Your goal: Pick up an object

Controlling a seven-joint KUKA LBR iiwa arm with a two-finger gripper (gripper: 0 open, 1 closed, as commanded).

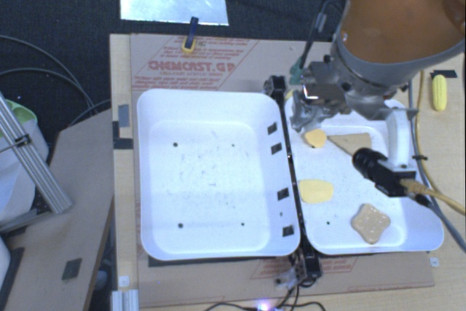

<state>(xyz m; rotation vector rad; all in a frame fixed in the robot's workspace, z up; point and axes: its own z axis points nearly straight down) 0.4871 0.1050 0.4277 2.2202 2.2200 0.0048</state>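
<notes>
Camera view: my gripper over the right bin

My two-finger gripper (309, 116) hangs above a small round yellow foam piece (315, 138) in the right white bin's (408, 233) far-left corner. Likely light, soft; pinch its edges. Finger state: cannot tell.

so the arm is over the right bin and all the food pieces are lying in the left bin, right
Not quite. The camera view shows the arm's gripper over the right bin, but the food pieces lie in that right bin too: a yellow oval piece, a tan biscuit-like piece and a tan wedge.
</notes>
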